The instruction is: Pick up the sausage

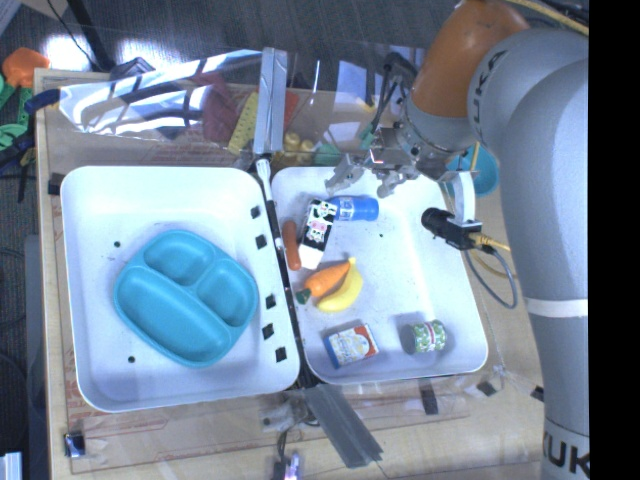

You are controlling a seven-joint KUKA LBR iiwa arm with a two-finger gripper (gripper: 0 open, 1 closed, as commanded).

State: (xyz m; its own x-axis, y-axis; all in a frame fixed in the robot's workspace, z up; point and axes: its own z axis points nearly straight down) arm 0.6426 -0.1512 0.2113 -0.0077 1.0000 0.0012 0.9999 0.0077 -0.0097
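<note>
The sausage (291, 245) is a small reddish-brown link lying along the left wall of the right bin (455, 298), partly tucked under a black-and-white carton (316, 233). My gripper (366, 178) hangs over the far edge of the right bin, up and to the right of the sausage. Its fingers (343, 176) are spread apart with nothing between them. A blue-capped bottle (354, 209) lies just below the gripper.
A carrot (326, 280) and a banana (343, 290) lie mid-bin, with a small box (351, 345) and a green can (427, 337) near the front. The left bin (90, 208) holds a blue divided plate (187, 295). Clutter sits behind the bins.
</note>
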